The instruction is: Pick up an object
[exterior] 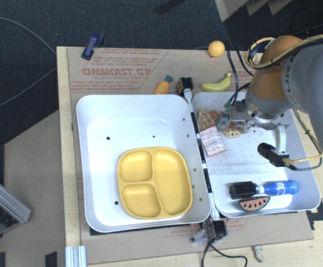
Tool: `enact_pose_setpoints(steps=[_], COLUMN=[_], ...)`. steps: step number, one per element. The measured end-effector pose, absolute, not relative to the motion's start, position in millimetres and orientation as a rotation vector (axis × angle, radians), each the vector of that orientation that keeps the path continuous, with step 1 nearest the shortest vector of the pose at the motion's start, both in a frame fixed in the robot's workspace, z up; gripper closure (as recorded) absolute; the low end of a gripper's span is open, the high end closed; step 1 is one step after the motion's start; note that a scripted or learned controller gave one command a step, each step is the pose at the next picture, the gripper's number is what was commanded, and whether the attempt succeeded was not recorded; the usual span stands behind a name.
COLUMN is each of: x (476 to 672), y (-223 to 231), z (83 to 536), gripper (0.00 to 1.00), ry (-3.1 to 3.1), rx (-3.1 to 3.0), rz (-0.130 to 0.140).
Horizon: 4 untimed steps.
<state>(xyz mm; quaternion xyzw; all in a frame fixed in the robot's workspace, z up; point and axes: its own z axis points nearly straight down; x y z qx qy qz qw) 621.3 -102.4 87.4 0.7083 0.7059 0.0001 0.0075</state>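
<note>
Where the pincer (232,119) hangs low over the right white bin (308,196), beside a round brown cookie (232,131), finger spread cannot be told.

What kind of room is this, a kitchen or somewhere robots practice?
Probably a robot lab: a grey robot arm reaches over two shallow white bins, toy food like a yellow plastic banana lies about, and cables trail around.
</note>
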Motion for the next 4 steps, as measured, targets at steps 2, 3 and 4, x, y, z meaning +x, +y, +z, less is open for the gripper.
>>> enact_pose_setpoints(steps=[2,3,4], x=[664.1,608.0,535.3], y=[-96.2,-58.6,-48.3], z=[97.2,185.4,216.8], gripper=[1.00,1.00,1.00], ry=[2.227,2.224,2.223], rx=[2.224,2.220,2.224], rz=[-0.020,0.000,-0.001])
